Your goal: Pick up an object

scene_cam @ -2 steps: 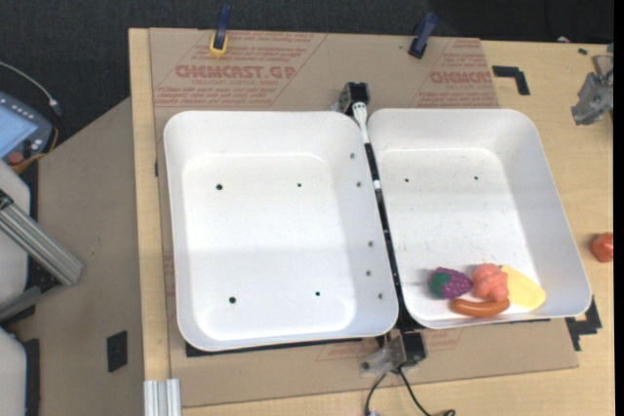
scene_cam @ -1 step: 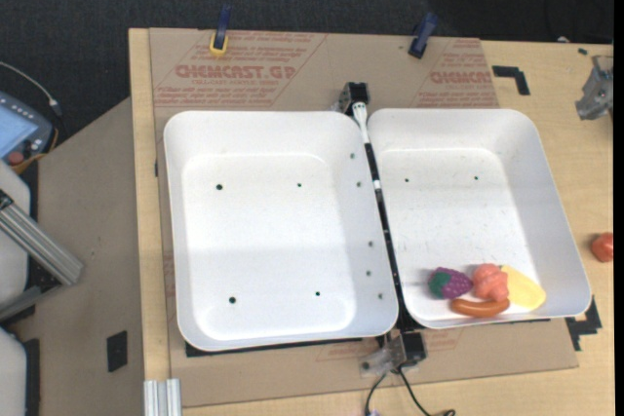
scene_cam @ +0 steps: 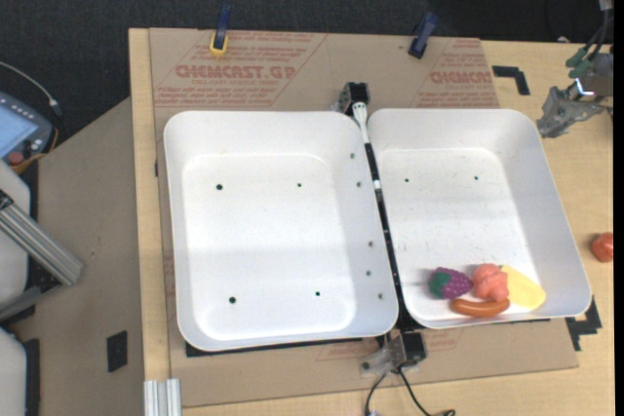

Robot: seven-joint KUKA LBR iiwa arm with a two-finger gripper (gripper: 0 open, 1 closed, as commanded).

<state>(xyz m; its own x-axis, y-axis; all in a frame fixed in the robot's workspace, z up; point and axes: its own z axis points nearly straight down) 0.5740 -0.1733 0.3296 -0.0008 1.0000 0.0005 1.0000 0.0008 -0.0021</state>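
At the near edge of the bench (scene_cam: 263,385), a cable and a small black clamp (scene_cam: 405,349) sat just below the seam between the two bins. In the right bin (scene_cam: 458,151), the objects were grouped in the near right corner: a purple grape-like piece (scene_cam: 450,283), a pink-orange lumpy piece (scene_cam: 490,282) just beside it on the right, a yellow piece (scene_cam: 526,291) touching that one and lying against the bin's near right wall, and an orange sausage-shaped piece (scene_cam: 479,307) lying nearest the front rim, below the others. A small orange object (scene_cam: 603,247) lay on the bench outside the right bin, well apart from the group. The left bin (scene_cam: 258,229) showed bare white floor with four small dark dots. A black strip (scene_cam: 375,200) ran along the seam between the bins. Farther back, brown cardboard (scene_cam: 322,63) with red lettering lay under both bins, held by a yellow-and-blue clamp (scene_cam: 220,32) and a blue clamp (scene_cam: 423,34). At the far right, the gripper (scene_cam: 575,102) was above the bench beyond the right bin's far corner, nowhere near the objects; whether its fingers were apart or together could not be told.
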